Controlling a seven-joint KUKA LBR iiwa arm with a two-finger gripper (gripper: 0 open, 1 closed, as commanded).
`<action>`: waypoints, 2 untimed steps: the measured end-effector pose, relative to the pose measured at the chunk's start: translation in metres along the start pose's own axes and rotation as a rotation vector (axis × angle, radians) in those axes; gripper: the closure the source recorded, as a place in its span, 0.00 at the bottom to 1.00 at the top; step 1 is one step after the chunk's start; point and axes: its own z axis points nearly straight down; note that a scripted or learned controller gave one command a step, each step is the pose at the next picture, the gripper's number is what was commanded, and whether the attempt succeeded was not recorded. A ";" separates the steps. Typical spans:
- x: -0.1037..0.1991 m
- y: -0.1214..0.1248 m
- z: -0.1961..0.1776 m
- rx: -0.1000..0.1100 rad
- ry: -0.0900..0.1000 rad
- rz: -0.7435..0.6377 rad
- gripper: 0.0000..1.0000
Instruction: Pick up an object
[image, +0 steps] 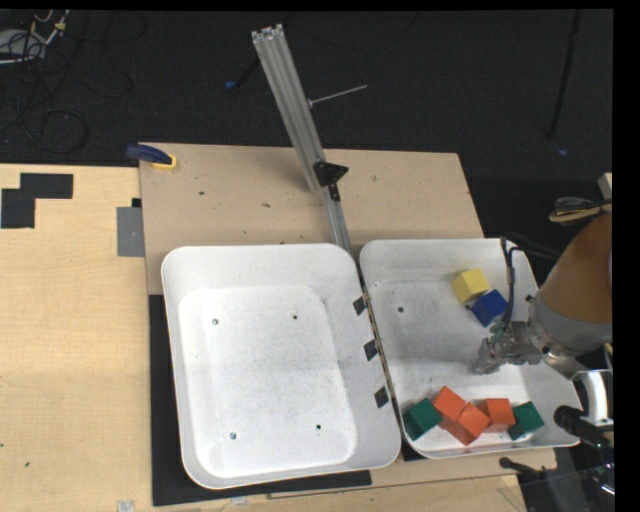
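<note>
Camera view has our claw (497, 352) low in the right bin (420, 265), just below the blue block (489, 306) (its likely target); we cannot tell its state. Other blocks cluster nearer the bin's front.

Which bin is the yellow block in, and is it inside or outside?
Inside the right bin: the yellow block lies on its white floor, touching the blue block.

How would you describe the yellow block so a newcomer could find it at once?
Start at the right-hand bin, the one the gripper reaches into. Near its far right corner lie two blocks touching, apart from the cluster at the near edge. The yellow block is the farther one; its neighbour is the blue block.
</note>
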 end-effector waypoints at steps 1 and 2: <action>0.006 -0.006 -0.048 -0.004 -0.003 -0.009 1.00; 0.002 -0.014 -0.105 -0.006 -0.004 -0.007 1.00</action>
